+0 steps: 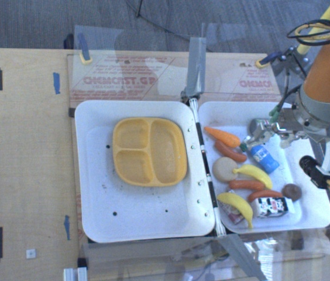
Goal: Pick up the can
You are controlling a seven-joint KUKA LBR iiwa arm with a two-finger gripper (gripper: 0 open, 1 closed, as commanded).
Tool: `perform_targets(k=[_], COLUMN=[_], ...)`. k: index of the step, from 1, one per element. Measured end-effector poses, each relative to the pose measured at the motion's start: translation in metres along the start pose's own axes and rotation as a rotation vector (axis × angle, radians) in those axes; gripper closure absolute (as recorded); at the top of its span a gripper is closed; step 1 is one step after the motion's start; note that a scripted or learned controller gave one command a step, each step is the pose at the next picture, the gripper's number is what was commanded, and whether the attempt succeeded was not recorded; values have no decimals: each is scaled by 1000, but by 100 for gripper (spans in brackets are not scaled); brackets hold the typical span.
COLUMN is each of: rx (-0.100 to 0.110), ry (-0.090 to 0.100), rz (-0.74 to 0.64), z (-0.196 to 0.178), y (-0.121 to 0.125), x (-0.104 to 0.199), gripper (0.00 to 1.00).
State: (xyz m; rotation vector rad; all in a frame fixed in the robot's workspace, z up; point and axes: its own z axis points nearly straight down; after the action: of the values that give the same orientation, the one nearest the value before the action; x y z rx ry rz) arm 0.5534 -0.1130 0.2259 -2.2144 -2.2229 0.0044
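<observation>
The can (265, 158) is small and blue with a pale end. It lies on its side in the right bin (317, 212), between a carrot (222, 136) and a banana (253, 173). My gripper (259, 132) is a silver assembly under the orange-banded wrist, reaching in from the right. It hangs just above and slightly left of the can's upper end. Nothing is seen held in it.
The right bin also holds sausages (230, 152), a tan round piece (224, 168), a second banana (238, 206), a black-and-white carton (270, 206) and a brown ball (292, 191). In the left bin (95, 209) lies a yellow divided plate (150, 151).
</observation>
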Motion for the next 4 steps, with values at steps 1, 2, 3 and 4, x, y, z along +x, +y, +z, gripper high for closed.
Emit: perform_targets(k=[1,2,3,4], rx=[-1,25,45,-1], ry=[-1,1,-5,-1], rz=[-18,195,199,394], z=[87,141,137,6], y=[62,109,104,95], x=[-39,-50,-54,11], gripper=[0,0,100,100])
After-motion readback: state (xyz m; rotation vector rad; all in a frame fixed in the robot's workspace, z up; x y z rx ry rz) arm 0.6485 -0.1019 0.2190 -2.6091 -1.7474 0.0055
